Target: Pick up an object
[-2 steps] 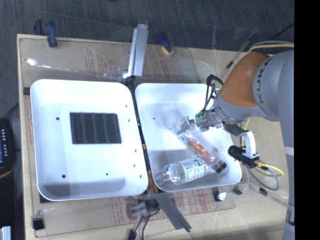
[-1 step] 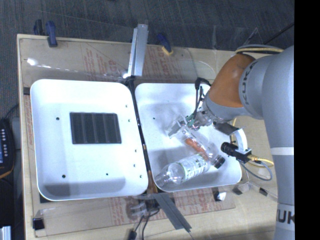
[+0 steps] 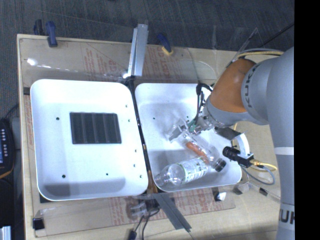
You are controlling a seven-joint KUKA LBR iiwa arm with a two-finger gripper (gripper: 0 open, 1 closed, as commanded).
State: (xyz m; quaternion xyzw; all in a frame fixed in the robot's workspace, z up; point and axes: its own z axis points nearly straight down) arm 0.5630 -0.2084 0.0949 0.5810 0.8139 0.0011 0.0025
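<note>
1. The grey arm [image 3: 270,91] reached in from the right of the camera view, its orange band [image 3: 231,86] sitting over the far right corner of the right bin [image 3: 155,101].
2. The gripper [image 3: 192,127] hung low inside the right bin, roughly at its middle and towards the right wall.
3. Whether the pincer was released or clenched could not be told; the wrist and cabling hid its tips.
4. A small clear plastic object [image 3: 178,131] lay just beside the gripper on its left, on the bin floor; contact between the two could not be made out.
5. An orange, pen-like item [image 3: 196,150] lay slantwise just below the gripper, apart from it.
6. A clear plastic bottle [image 3: 187,172] with a dark cap lay on its side along the near wall of the right bin, cap end pointing right.
7. The bottle sat near the orange item, its cap end close beside it.
8. The left bin [image 3: 50,99] held a dark ribbed rectangular panel [image 3: 95,128], lying flat a little above its centre.
9. The two bins sat touching along their shared edge on the wooden bench [image 3: 75,51].
10. Blue clamps [image 3: 51,33] gripped the far edge of the bench.
</note>
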